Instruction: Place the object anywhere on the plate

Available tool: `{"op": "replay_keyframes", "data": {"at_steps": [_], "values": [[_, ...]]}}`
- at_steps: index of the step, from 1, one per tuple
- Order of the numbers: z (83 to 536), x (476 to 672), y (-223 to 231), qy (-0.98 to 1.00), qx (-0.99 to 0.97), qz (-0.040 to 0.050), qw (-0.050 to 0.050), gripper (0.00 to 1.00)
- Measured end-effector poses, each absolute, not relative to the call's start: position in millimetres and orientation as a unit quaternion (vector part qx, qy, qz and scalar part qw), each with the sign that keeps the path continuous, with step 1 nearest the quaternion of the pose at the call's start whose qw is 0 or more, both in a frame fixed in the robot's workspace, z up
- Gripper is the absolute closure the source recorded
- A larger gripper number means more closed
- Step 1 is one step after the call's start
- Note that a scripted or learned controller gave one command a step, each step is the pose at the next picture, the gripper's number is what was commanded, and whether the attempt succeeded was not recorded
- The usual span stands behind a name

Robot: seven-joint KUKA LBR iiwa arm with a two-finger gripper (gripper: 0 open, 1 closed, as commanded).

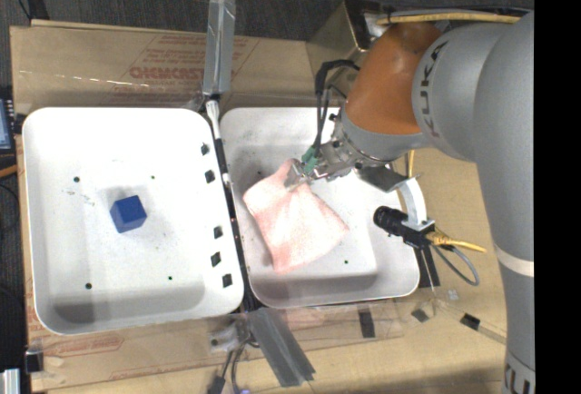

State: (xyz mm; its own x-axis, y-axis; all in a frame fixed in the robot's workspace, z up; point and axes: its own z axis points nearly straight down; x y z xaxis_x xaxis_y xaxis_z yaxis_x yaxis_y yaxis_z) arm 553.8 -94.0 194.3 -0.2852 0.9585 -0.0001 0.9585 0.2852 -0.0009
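Camera view, looking down at a slant. Largest by far: grey arm point(454, 93) with its orange band, reaching in from the right and covering the right bin's far right corner and part of the bench beyond. Beneath everything, a brown cardboard sheet point(109, 56) with red print, spread under both bins. Left bin point(54, 147) and right bin point(263, 124) side by side, rims touching along a dark seam set with small black clips.

In the right bin, a pink cloth point(295, 220), crumpled flat on the floor, roughly central, one corner rising toward the upper left. Behind the seam, a grey metal bar point(221, 38) standing upright; another grey strip point(281, 351) lying askew at the near edge. Off the arm's wrist, over the right rim, a black cylindrical fitting point(390, 220) with a yellow cable point(454, 245) trailing right. In the left bin, a small blue cube point(129, 212), alone, left of centre, well apart from the cloth.

Gripper point(309, 167) low over the right bin, just at the cloth's raised upper corner, seemingly touching it. Tip too small and shadowed: cannot tell whether spread, pressed together or pinching the fabric. Rest of the cloth below and left of the gripper.
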Motion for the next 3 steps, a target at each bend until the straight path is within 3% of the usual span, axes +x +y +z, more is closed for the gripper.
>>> {"op": "replay_keyframes", "data": {"at_steps": [1, 3], "values": [[231.5, 554.5, -93.9, -0.803, -0.596, 0.0005, 0.001, 1.00], [216.9, 522.5, 9.0, -0.973, -0.230, 0.0009, 0.002, 1.00]]}}
